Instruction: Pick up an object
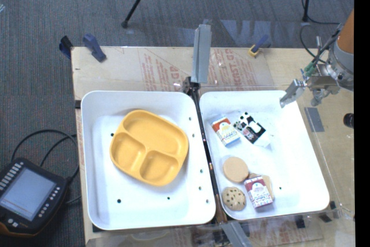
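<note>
My end effector point(305, 88), fingers spread and holding nothing, could clip the bin rim point(292, 95) just below it.

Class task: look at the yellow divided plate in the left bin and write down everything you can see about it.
The yellow plate is a rounded-square dish of what looks like smooth plastic, moulded into three compartments: one large, two smaller. It lies flat and right way up on the floor of the left bin, turned at a slant to the bin's walls. Its compartments hold nothing. Only the bin floor touches it.
</note>
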{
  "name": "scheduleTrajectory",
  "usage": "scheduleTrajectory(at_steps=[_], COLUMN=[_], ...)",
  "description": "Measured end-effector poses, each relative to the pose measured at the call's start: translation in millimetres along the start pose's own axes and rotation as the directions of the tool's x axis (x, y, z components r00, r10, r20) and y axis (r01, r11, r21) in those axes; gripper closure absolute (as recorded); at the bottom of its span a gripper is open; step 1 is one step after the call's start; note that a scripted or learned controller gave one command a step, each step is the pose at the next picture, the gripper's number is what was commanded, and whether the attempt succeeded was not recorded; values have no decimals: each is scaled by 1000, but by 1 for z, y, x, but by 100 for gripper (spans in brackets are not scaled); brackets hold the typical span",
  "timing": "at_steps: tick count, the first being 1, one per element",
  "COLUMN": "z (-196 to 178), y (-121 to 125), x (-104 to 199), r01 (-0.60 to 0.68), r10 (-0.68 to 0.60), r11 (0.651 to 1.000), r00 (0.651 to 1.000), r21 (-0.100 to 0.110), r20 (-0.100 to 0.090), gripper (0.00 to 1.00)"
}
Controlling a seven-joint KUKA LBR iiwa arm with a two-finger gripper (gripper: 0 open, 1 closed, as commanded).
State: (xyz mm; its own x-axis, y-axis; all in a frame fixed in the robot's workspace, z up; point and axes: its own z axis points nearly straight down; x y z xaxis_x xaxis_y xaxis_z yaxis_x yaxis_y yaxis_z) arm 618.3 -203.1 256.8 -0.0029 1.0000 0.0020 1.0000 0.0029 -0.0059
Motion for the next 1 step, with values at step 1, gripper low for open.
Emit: scheduleTrajectory(at_steps=[1], z=[98], y=[24], x=[65], r01=[87], r10=[-87], r11=[996], r00=[996], r21=[2], r20=[0], gripper=[0])
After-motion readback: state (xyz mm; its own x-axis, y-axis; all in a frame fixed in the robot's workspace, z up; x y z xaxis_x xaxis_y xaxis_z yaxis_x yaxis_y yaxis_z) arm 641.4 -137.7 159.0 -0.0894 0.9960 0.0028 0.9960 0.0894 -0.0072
